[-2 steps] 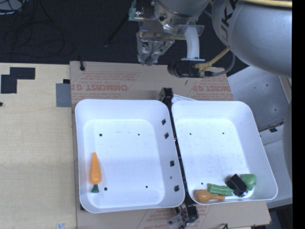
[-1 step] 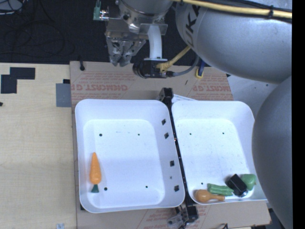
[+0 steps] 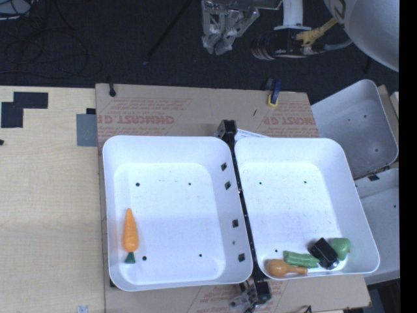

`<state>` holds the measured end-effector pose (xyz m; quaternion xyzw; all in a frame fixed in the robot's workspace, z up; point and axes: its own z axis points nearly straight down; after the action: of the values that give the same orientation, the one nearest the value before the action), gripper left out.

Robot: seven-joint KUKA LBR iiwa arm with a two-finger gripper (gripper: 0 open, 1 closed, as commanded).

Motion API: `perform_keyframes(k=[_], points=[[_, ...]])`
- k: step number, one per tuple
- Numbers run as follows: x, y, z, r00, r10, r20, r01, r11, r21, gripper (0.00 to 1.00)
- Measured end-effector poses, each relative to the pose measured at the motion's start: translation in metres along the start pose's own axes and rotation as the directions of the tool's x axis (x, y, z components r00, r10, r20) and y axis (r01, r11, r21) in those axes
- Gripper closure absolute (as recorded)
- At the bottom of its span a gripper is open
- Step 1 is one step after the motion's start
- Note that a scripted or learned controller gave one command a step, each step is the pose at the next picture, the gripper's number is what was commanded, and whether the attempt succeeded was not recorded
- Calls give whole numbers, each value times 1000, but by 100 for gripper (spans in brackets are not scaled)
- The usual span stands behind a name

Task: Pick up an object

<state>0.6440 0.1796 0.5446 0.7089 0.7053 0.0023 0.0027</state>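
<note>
we take the black divider between the two white bins as our landmark. left of it lies the left bin, and in that bin's near left corner, well away from the divider, we see an orange toy carrot lying lengthwise with its green stub toward the near wall. right of the divider lies the right bin; its things are bunched in the near right corner, far from the divider's upper end. there we make out a small orange pear-shaped piece closest to the divider, a green pod-like piece just beside it, a black block resting tilted against that, and a lighter green piece touching the block on its far side. both bins sit on a sheet of brown cardboard spread over the table, and a yellow and blue clip stands at the cardboard's far edge, beyond the divider.

the end effector hangs high beyond the divider's far end, over the dark floor, well apart from both bins and from every object. nothing lies between it and the bins. it touches nothing, and nothing sits in it; how wide it stands we cannot tell.
</note>
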Motion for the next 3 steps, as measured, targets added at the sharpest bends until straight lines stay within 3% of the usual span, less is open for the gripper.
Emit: perform_keyframes(k=[1, 2, 3], points=[[-14, -22, 7, 1000, -4, 1, 4, 1000, 14, 100], [17, 1, 8, 1000, -8, 1, 8, 1000, 10, 100], [-39, -14, 83, 1000, 0, 4, 0, 1000, 20, 100]])
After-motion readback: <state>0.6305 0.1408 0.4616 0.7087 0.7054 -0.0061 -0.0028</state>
